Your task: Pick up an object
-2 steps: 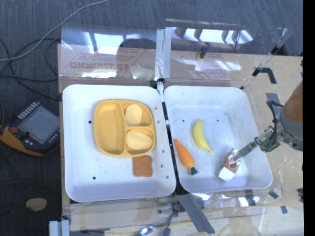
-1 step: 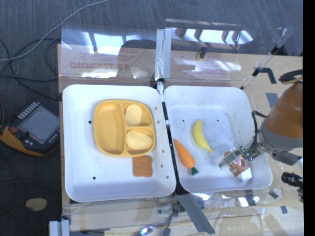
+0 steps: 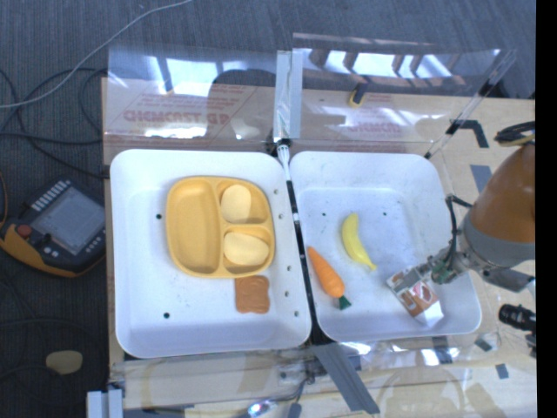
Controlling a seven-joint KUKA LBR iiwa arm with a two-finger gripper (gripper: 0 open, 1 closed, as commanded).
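Left bin (image 3: 130, 233): a yellow tray (image 3: 193, 229) and a cracker (image 3: 252, 294). Right bin (image 3: 383, 168): carrot (image 3: 326, 273), banana (image 3: 355, 240), then a small carton (image 3: 416, 294) near the corner wall — little room there. The claw (image 3: 439, 268) sits beside the carton; I cannot tell its state. Nothing looks lifted yet — the pick remains.

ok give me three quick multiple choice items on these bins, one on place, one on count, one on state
1. Where is the banana?
A. right bin
B. left bin
C. on the tray

2. How many compartments of the tray hold something?
A. none
B. two
C. three

3. How does the carton lie?
A. on the carrot
B. outside the bins
C. on the bin floor, by the gripper

Answers: 1 A, it lies beside the carrot in the right bin. 2 B, the two small ones are filled, the long one bare. 3 C, it rests near the bin's front right corner.
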